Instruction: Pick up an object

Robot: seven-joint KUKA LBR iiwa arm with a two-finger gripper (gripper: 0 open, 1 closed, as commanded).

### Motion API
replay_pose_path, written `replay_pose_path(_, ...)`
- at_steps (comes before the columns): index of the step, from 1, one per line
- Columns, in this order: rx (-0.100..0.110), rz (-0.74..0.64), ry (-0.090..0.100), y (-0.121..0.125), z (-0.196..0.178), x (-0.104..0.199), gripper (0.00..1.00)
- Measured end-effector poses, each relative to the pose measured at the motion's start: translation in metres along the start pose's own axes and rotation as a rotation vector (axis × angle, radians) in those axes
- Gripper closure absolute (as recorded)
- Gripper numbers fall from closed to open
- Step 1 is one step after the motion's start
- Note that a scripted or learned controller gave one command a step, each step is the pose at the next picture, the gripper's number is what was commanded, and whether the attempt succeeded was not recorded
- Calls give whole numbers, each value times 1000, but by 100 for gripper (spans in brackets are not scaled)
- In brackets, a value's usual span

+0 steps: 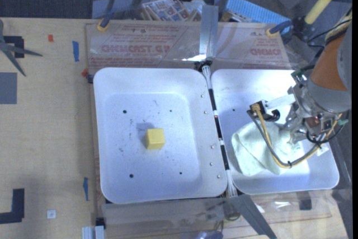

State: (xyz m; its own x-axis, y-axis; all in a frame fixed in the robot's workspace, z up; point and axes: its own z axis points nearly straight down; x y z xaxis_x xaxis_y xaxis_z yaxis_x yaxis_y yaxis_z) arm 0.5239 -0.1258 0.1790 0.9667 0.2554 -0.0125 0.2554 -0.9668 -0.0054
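- The arm, grey with an orange band above the wrist, reaches in from the right and hangs over the right bin; its gripper sits low above a pale crumpled cloth lying in the front part of that bin.
- Whether the gripper is spread or closed cannot be told: cables and the wrist housing cover its tip, and nothing can be confirmed as held.
- A yellow cable loops from the wrist across the cloth; a descent here could, in judgement, press the loop into the fabric or snag it.
- The cloth is soft and nearly the same tone as the bin floor, so a grasp may close on a thin fold that slips free on lifting, or on nothing at all.
- A yellow block rests alone near the middle of the left bin, well apart from the gripper and separated from it by the divider between the bins.
- If the block is the intended target, the arm must cross that divider; a low traverse risks striking the raised rims.
- The block's small flat faces leave little margin: an off-centre closure would likely push it sideways rather than hold it.
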Motion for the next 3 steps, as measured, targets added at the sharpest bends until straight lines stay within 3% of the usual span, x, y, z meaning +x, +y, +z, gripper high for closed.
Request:
replay_pose_path(1, -3, 51, 6, 23, 21, 93, 100)
replay_pose_path(2, -8, -87, 22, -1, 89, -19, 100)
replay_pose_path(3, -3, 55, 7, -55, -3, 2, 100)
